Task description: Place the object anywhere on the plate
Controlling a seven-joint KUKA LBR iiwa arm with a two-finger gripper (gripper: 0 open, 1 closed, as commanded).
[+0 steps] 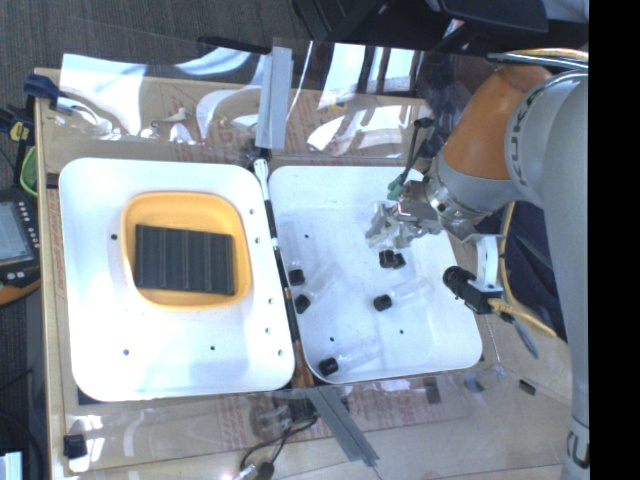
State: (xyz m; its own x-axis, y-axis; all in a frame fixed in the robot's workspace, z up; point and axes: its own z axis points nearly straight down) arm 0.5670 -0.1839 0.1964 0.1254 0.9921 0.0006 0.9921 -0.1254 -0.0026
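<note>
The grey arm (520,138) reaches in from the right over the right bin (440,343). Well to the left of the end effector (392,230), in the left bin (90,298), sits the yellow plate (185,211) with a dark ridged centre. Whether the end effector is clenched or released cannot be told. A small black object (391,259) lies just below it; others (382,302) lie scattered nearby.
</note>
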